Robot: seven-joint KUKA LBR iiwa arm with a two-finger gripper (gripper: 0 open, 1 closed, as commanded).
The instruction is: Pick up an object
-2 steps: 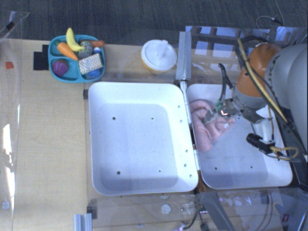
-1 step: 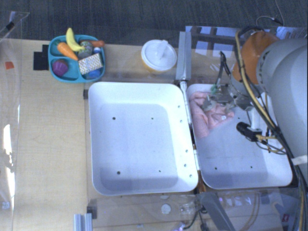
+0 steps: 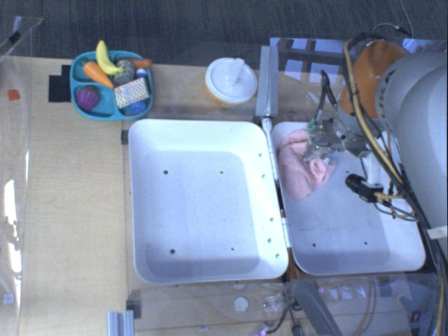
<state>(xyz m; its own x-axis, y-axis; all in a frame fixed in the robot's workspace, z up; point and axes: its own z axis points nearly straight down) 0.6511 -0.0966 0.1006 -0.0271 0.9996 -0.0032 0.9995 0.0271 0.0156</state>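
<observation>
Crumpled, soft pink cloth (image 3: 302,166) lies bunched at right bin's (image 3: 364,250) upper-left corner; gripper (image 3: 323,144) over it, finger state unclear.

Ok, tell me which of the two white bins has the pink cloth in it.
The right bin, under the end effector; the pink cloth lies at its upper left. The left bin holds no cloth.

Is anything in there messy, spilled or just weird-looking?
Nothing is spilled or broken. The one untidy thing is the pink cloth, lying crumpled against the upper left wall of the right bin, with the gripper right over it.
</observation>
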